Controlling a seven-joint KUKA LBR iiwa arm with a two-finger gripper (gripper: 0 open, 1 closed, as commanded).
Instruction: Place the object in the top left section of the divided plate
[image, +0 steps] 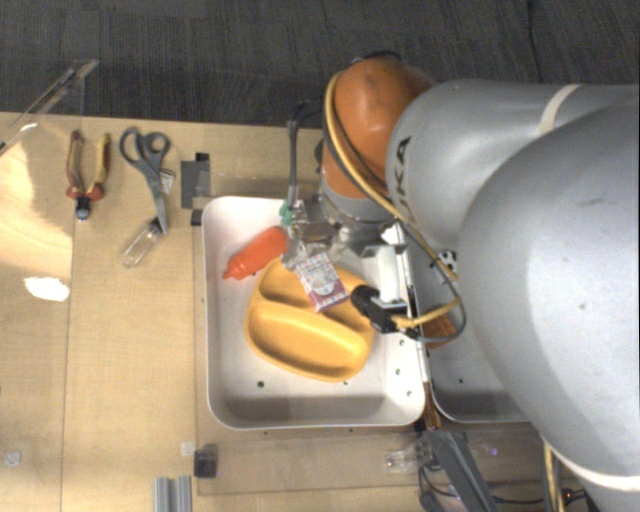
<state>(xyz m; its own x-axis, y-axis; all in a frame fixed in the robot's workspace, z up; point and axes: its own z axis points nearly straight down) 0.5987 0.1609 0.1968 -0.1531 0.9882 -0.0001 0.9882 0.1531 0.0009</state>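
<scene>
the big grey arm (520, 240) is right up in the lens, filling the right side, with its orange band (375, 100) sitting above the wrist and yellow cables looping round it; lower down, the gripper (305, 245) hangs over the upper part of the left white bin (225, 405); can't tell how it's set, the wrist hardware hides that bit; there's a little green part by its left edge and a small card or packet with pinkish print (322, 280) right under it, lying against the top of the yellow divided plate (305, 335); whether the gripper is actually touching that packet, can't say; a black connector-looking piece (372, 308) sticks out just right of the packet over the plate's right edge.

the plate sits tilted in the middle of the left bin; an orange carrot-shaped object (255, 255) lies just beside the plate's upper left rim, on the bin floor, pointing down-left; looks like it's touching or nearly touching the plate but not inside a section.

the right bin (470, 400) is mostly covered by the arm; out on the wooden counter (100, 380) to the left: scissors (150, 165), red-handled pliers (85, 172), and a small black block (195, 178) near the bin's top left corner; another small black block (205, 462) sits below the bin.
</scene>
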